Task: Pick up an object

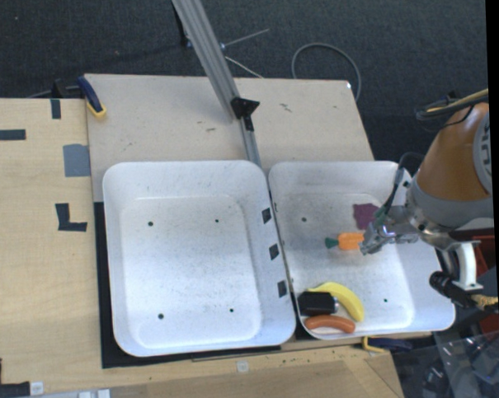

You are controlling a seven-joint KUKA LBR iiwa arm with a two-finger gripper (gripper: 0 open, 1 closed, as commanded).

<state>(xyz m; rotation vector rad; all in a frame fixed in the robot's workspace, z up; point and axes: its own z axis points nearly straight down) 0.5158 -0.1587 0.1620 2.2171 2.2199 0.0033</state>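
Observation:
My gripper hangs low over the middle of the right bin, reaching in from the right. Just left of its tip lies an orange toy carrot with a green end; whether they touch is unclear. A purple piece lies just behind the gripper. At the bin's front edge sit a yellow banana, a black block and a red sausage-shaped piece.
The left bin stands beside the right one, separated by a raised rim with black clips. A grey metal rail slants down from the top to the bins' junction. The arm's orange band sits at the right.

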